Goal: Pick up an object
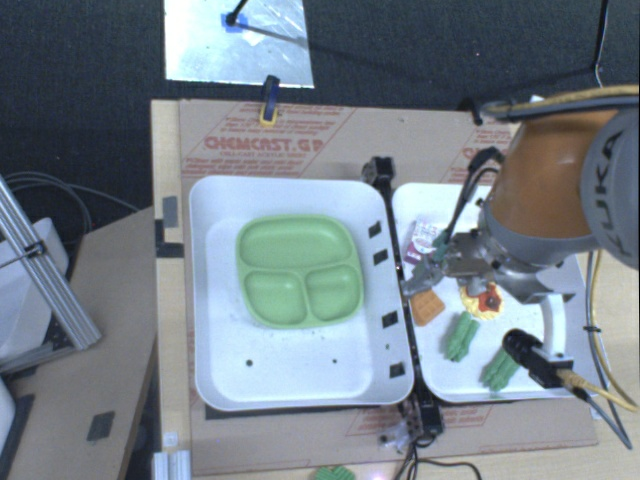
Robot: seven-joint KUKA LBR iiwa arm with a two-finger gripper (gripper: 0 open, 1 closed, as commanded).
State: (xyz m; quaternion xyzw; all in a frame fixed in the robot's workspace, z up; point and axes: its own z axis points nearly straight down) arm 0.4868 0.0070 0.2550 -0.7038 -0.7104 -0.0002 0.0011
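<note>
My gripper [428, 271] hangs low over the left part of the right bin [440, 386], close to the divider between the two bins. Just below it lies an orange block [428, 308]. A pink and white packet [424, 235] lies just above it. To its right sits a red and yellow toy [484, 302], partly hidden by the wrist. Two green toys [460, 337] [498, 369] lie nearer the bin's front. I see nothing held in the gripper.
The left bin [215, 368] holds a green divided plate [298, 270]. The arm's orange band [550, 173] and grey body cover the right bin's back and right side. A black cylinder [530, 356] on the arm overhangs the front right corner.
</note>
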